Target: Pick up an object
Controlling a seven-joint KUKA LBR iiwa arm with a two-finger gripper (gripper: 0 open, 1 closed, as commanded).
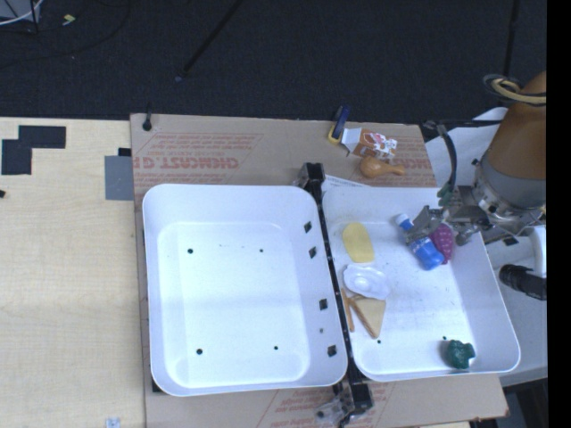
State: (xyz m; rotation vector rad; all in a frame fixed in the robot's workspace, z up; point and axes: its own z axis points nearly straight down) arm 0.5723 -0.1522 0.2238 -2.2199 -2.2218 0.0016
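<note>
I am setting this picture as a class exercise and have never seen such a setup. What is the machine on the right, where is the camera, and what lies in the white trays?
The camera is fixed above a bench and looks down at a slant. From the right reaches a robot arm, grey with an orange band; its gripper hangs over the right bin, right by a blue and purple object. Whether it grips anything is unclear. That bin also contains a yellow piece, a white object, a tan wedge and a dark green lump. The left bin sits beside it. Behind the bins, on cardboard, lies a small orange toy.
</note>
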